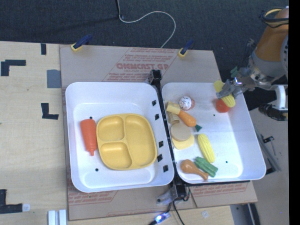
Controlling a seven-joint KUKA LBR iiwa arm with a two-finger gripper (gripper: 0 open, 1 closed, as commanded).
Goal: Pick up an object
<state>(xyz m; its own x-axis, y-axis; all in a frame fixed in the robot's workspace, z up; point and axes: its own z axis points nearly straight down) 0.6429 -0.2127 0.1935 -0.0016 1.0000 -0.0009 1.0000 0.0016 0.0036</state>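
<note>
My gripper (228, 91) hangs over the far right corner of the right bin (243, 139), reaching in from the right. Just below it lie a small yellow toy (229, 101) and a red tomato (222, 106), and another yellow piece (218, 85) sits on the bin's far rim. I cannot tell whether the gripper touches any of them. Elsewhere in this bin are a speckled white ball (185, 102), a carrot (188, 119), a corn cob (206, 147), a round bun (181, 135), a drumstick (192, 168) and green beans (206, 166).
The left bin (75, 102) holds a yellow divided plate (126, 141) and an orange-red toy (88, 136) to its left. Both bins rest on a cardboard sheet (136, 64). A white cable (145, 18) loops over the dark floor behind.
</note>
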